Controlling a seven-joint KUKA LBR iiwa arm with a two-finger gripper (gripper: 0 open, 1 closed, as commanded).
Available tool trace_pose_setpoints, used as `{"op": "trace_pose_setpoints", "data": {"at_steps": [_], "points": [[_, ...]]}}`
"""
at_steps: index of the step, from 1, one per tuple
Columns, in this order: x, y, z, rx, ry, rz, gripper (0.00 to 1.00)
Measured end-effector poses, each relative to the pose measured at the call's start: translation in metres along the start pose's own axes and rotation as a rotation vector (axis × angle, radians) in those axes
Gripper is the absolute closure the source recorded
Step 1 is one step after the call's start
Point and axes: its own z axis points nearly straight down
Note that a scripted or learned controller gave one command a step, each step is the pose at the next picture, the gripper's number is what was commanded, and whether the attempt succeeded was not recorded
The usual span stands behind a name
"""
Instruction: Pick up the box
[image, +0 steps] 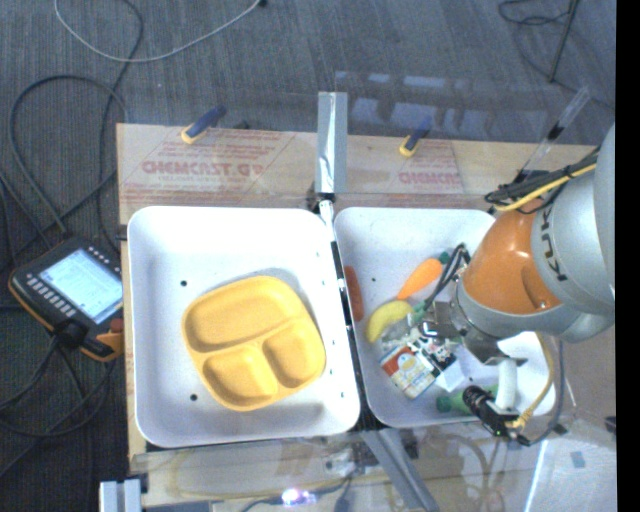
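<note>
So the arm's reaching down into the right bin with the tool parked right over the clutter, presumably lining up a grab, and the box lies just below-left of it beside the banana, though the grip's state I can't tell.

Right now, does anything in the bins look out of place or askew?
Nothing is spilled or damaged. The box lies tilted in the right bin, crowded against the banana under the gripper. The yellow tray sits askew in the left bin.
</note>
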Motion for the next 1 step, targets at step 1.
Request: {"op": "trace_pose_setpoints", "data": {"at_steps": [1], "points": [[-0.0022,-0.0014,-0.0098,0.005,-0.003,0.003,1.0]]}}
